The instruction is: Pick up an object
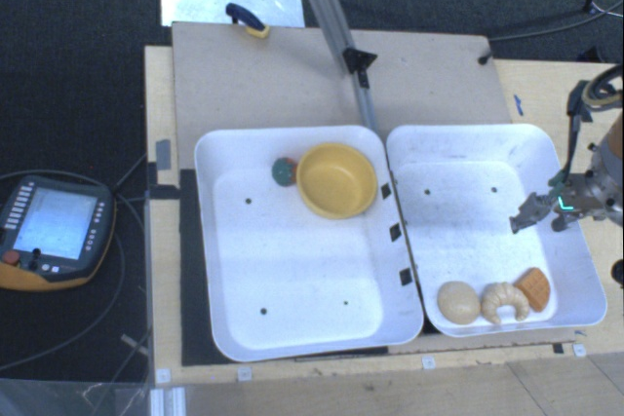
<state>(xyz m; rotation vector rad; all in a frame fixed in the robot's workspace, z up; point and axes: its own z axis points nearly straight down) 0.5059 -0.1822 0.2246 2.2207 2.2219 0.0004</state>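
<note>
Fingers of the gripper [534, 212] hover over the right bin [487, 146], their spread impossible to tell (nothing visibly held), so they should descend squarely onto the croissant [505, 301], between the round bun [458, 302] and waffle [533, 286].

Yellow bowl [336, 180] upright w/ teal ball [284, 171] touching in left bin; bun [458, 303], croissant [506, 301], waffle [533, 287] rowed in right bin's near edge.
</note>
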